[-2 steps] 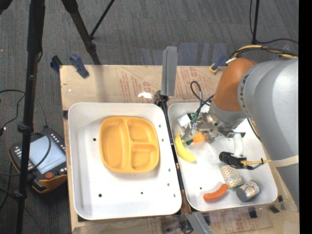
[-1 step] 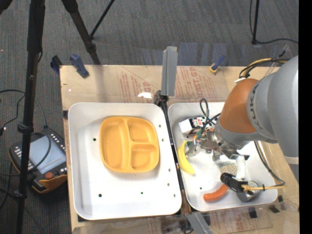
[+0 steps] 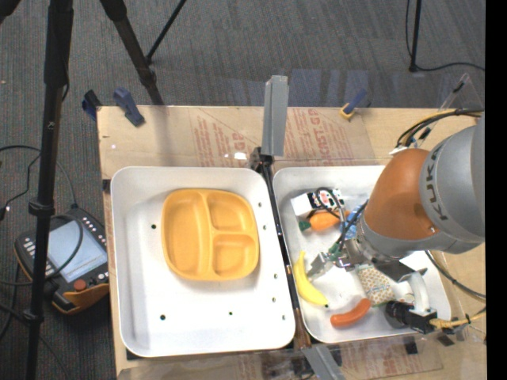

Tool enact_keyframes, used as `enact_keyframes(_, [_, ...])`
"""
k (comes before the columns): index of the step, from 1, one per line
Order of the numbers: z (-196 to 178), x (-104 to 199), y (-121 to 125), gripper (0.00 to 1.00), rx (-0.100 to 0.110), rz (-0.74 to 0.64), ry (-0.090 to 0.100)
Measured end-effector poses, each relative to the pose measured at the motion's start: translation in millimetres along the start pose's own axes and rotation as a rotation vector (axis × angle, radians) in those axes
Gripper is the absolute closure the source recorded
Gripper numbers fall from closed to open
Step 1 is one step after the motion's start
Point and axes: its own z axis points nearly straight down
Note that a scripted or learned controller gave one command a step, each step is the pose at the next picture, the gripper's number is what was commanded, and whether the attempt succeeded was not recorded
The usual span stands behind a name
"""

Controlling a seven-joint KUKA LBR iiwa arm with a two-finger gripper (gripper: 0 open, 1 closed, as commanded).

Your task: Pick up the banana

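A yellow curved banana [image 3: 310, 283] lies flat on the floor of the shallow white bin [image 3: 372, 176] that the jaws have entered. It runs along the bin wall on the side of the jaws away from the arm. The metal jaws sit low over the banana's upper half, with their tips at or just beside its inner curve. I cannot tell whether they touch it, or whether the jaws are open or closed.

The banana is not lifted. By my reading the approach is largely made, and the grasp and the lift are yet to be done.

Behind the jaws, toward the grey arm with its orange band [image 3: 404, 204], lies a pale speckled cloth pouch [image 3: 374, 285]. Near the banana's lower end is an orange-red sausage-shaped toy [image 3: 351, 313]. On the opposite side of the jaws sit a small round orange fruit [image 3: 323, 221] and, touching it, a white box with black and red print [image 3: 313, 202].

Well apart from the jaws, past the banana, a second white bin [image 3: 131, 307] holds a yellow three-compartment plastic plate [image 3: 211, 233]. Both bins rest on a pale wooden surface [image 3: 198, 133].
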Motion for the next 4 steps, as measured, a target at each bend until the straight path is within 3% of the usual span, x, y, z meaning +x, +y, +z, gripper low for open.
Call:
enact_keyframes(1, [0.0, 0.8, -35.3, 0.00, -0.001, -0.217, 0.001])
enact_keyframes(2, [-98.6, 75.7, 55.4, 0.00, 0.004, -0.217, 0.006])
enact_keyframes(3, [-98.1, 28.0, -16.2, 0.00, 0.004, -0.164, 0.007])
enact_keyframes(4, [2.0, -12.2, -46.7, 0.00, 0.002, -0.325, 0.009])
